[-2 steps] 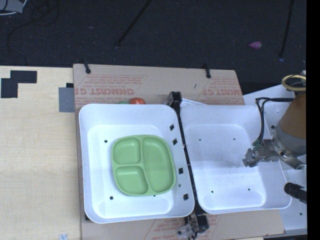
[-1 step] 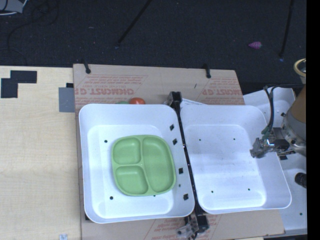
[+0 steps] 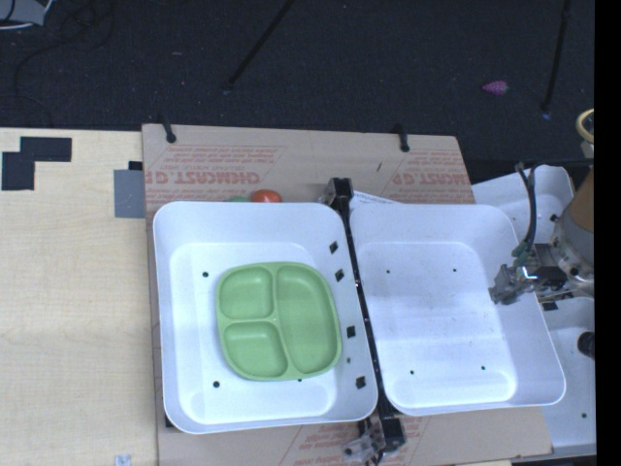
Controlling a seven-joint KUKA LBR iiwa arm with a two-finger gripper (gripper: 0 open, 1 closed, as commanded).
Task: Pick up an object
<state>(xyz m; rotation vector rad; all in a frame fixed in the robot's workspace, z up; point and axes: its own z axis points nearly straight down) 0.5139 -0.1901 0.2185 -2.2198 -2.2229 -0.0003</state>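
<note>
End effector [image 3: 508, 285] over right bin [image 3: 441, 396] rim

Two shallow white bins sit side by side on a brown cardboard sheet [image 3: 291, 163] with red printed letters — the left bin [image 3: 184, 250] and the right bin [image 3: 485, 377]. A black divider strip [image 3: 354, 299] runs between them. The cardboard lies on a pale wooden counter [image 3: 68, 309] with dark rectangular marks. Behind it is a dark carpet floor [image 3: 340, 47] — black cables cross it, and a small purple thing [image 3: 496, 87] lies there.
</note>
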